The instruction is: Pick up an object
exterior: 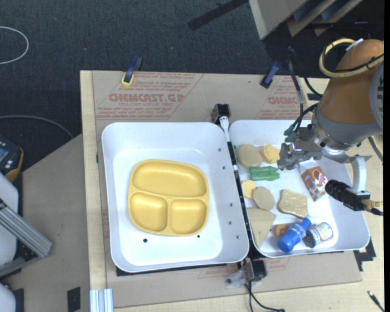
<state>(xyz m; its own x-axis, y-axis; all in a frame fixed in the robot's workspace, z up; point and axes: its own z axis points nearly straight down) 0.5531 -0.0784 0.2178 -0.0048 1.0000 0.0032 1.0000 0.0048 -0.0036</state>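
— What lay around the setup?

— A dark carpeted floor (73, 36), with a thin pale cable (18, 33) looping across it at the upper left.

— And the bench (177, 91)?

— Its top was brown board printed with red lettering, held at the far edge by a yellow clamp (129, 74) and a blue clamp (270, 74).

— Anything else nearby?

— A silver metal rail (24, 228) slanted in at the lower left, and a beige box corner (286, 15) showed at the top. The light was even.

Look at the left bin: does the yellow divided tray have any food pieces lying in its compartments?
No, the yellow divided tray in the left bin has three bare compartments; the food pieces lie in the right bin.
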